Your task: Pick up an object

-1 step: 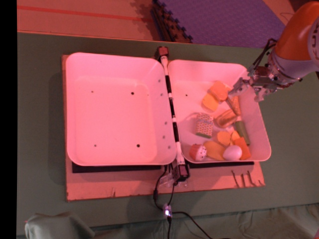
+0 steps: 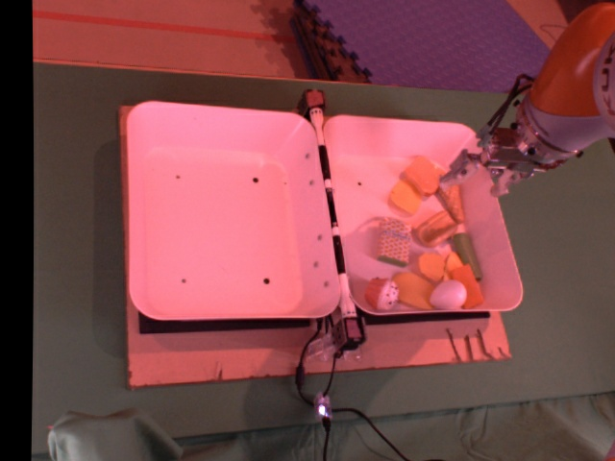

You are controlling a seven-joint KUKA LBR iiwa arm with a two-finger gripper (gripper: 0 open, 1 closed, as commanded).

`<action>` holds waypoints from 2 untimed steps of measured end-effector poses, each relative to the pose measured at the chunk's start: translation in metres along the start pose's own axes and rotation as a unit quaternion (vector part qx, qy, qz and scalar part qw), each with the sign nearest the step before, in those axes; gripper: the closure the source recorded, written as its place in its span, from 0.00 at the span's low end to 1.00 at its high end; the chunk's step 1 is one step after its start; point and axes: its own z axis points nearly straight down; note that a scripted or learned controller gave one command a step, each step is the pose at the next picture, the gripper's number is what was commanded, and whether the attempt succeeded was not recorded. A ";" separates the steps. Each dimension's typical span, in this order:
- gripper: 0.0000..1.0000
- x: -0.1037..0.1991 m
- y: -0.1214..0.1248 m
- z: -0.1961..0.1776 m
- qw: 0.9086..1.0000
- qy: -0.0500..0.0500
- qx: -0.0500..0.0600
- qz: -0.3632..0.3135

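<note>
The right bin (image 2: pixel 375 161) holds several small objects. Two orange blocks (image 2: pixel 419 176) lie near its top right, and a green-and-white patterned block (image 2: pixel 392 241) sits in the middle. A brownish cylinder (image 2: pixel 435 227) and a green piece (image 2: pixel 467 250) are close to the right wall. Along the front lie orange wedges (image 2: pixel 432 265), a white egg (image 2: pixel 448 294) and a red-and-white spotted piece (image 2: pixel 382 294). My gripper (image 2: pixel 476 179) hangs over the bin's right rim, just right of the orange blocks. It is open, with nothing between its fingers (image 2: pixel 451 173).
The left bin (image 2: pixel 221 209) is plain white with a few small holes. A black-and-white striped bar (image 2: pixel 329 200) runs between the bins. Cables (image 2: pixel 322 392) trail from the front of the wooden base board. Purple foam mats (image 2: pixel 413 17) lie beyond the bench.
</note>
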 end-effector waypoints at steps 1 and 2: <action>0.00 0.004 -0.003 0.042 1.000 0.000 0.002 0.000; 0.00 -0.004 -0.003 0.085 1.000 0.000 0.003 0.001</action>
